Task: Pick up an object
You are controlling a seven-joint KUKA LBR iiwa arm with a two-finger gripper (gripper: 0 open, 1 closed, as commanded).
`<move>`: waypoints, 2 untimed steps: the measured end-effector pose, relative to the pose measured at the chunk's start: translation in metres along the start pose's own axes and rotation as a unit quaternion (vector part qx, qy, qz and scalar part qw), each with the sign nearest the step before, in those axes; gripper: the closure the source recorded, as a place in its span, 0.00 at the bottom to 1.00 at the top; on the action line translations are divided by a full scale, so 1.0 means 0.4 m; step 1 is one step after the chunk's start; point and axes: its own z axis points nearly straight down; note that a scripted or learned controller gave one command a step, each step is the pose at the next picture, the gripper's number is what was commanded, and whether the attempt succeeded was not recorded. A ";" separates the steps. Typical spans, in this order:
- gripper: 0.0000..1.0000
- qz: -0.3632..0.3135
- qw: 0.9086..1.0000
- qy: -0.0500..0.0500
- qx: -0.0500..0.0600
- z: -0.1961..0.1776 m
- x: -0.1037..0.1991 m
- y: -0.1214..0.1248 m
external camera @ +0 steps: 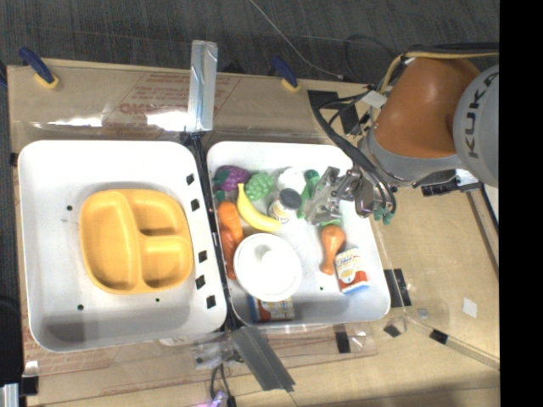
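Observation:
The right bin [356, 299] holds a pile of toy food: a banana [252, 214], purple grapes [229, 177], a green leafy piece [261, 185], an orange carrot [229, 225], a chicken drumstick [332, 246], a small carton [350, 269] and a white round lid or bowl [267, 265]. My gripper [325, 202] hangs over the upper right of this bin, its metal fingers pointing left toward a white bottle with a dark cap [288, 198]. I see nothing between the fingers.
The left bin [42, 185] carries a yellow divided plate [136, 238]. The grey arm with its orange band [420, 108] reaches in from the right over the bench. Cables run along the bin's upper right corner. Blue clamps sit on the bench's back edge.

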 end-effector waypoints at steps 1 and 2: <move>0.00 0.001 1.000 0.005 0.000 0.011 0.005 -0.003; 0.00 0.056 0.998 -0.011 0.001 0.225 -0.103 -0.054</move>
